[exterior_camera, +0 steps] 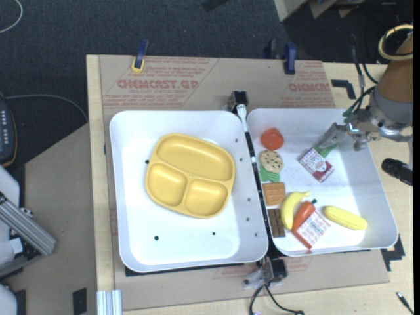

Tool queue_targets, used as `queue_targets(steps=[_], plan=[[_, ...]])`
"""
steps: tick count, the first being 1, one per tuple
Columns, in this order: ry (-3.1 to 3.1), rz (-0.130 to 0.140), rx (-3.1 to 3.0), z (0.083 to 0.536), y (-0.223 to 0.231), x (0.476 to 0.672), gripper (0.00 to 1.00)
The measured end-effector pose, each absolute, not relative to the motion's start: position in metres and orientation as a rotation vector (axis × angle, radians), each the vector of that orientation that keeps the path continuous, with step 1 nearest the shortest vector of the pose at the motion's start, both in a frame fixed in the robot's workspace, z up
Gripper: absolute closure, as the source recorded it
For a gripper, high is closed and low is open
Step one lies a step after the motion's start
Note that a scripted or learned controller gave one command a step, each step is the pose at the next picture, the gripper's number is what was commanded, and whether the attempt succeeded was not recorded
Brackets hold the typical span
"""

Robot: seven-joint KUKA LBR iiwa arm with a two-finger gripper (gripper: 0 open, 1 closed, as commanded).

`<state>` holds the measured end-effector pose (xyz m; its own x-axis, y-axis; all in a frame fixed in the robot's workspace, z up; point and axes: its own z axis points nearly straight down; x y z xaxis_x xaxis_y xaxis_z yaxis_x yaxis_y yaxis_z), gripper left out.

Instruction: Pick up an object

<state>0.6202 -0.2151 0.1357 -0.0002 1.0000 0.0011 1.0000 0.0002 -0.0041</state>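
On the cardboard-covered worktop, two shallow white plastic bins sit side by side, their inner rims touching down the middle. The left bin carries a yellow three-compartment plastic plate near its centre, with bare floor all round it, widest toward 6 o'clock. In the right bin, the small things crowd the 9 o'clock rim: a red toy tomato, a round speckled cookie on a green piece, a square tan cracker, a dark chocolate bar, then a yellow banana touching an orange carrot over a red-and-white packet. A yellow corn cob lies toward 5 o'clock, and a red-and-white carton sits alone near the centre. The end effector reaches in from 3 o'clock, its tip just beside the carton's upper corner; whether its fingers are apart or together I cannot tell. Open floor remains at 12 o'clock and along the 3 o'clock rim.
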Motion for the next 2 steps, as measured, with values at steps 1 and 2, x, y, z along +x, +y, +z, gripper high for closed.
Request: queue_targets(steps=[1, 2], plan=[[-2.221, -0.007, -2.22, 0.088, -0.213, 0.623, 0.0], [-2.228, -0.014, -2.224, 0.103, -0.213, 0.625, 1.0]])
